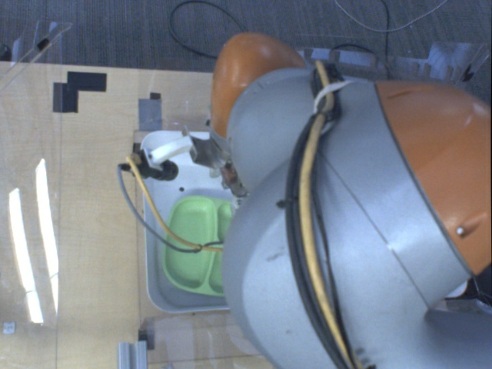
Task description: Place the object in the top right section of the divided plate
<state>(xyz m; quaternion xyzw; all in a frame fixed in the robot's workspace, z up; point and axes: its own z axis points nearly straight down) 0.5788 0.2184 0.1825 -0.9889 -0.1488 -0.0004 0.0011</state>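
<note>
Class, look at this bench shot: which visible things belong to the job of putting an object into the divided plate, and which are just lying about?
Belongs to the job:
- green divided plate, lying in the white bin
- robot arm leaning over the bin

Just lying about:
- black cables on the grey floor
- black L-shaped marker on the wooden bench
</note>
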